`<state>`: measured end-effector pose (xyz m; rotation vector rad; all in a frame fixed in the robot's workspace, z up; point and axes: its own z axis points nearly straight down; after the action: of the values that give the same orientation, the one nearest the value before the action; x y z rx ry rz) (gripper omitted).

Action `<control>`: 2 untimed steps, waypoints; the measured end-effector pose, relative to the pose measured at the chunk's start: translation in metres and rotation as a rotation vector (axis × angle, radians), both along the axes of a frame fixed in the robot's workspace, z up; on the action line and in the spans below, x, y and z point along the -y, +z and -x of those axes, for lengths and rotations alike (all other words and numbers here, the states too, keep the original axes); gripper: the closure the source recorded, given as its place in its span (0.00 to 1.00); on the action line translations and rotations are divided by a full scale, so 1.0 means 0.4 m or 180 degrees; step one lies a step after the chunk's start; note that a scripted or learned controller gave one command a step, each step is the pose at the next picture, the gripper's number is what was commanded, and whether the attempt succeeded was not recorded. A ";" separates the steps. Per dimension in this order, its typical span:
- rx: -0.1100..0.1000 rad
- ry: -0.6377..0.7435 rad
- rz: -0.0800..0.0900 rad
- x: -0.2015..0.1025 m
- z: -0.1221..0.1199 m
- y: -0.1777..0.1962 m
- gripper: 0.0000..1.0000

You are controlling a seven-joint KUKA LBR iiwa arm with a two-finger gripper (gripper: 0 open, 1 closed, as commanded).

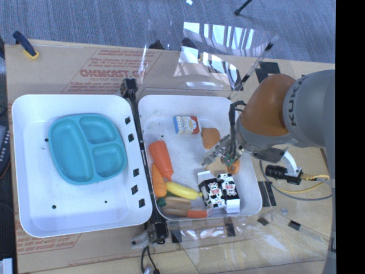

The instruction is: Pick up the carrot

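Bins first: two shallow white ones side by side, and the left bin [23,170] carries a single blue sectioned plate [86,147] with three compartments. The right bin [171,104] is the busy one. Counting there: one carrot [161,158], one more orange piece [158,181] just below it against the left wall, one yellow banana [182,190], one small milk carton [187,125] near the top, one tan rounded item [210,137] beside that carton, one black-and-white patterned box [219,192] at the lower right, plus a brownish stick and a small red piece [197,213] along the bottom wall.

Now the gripper [219,153]: it is down inside the right bin, on its right side, just above the patterned box. How its fingers stand is something I cannot tell from this angle, as the metalwork blurs together there.

And the carrot sits well to the left of the gripper, near the bin's left wall, apart from the fingers. Its long axis runs roughly top to bottom, leaning a little, with the broader end toward the lower right.
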<state>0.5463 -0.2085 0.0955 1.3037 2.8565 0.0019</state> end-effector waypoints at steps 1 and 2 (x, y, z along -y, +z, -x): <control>-0.0006 0.0041 0.0005 -0.003 -0.003 0.027 1.00; -0.0010 0.0082 0.0013 -0.005 -0.006 0.052 1.00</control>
<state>0.5486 -0.2066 0.1164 1.2675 2.8742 -0.0058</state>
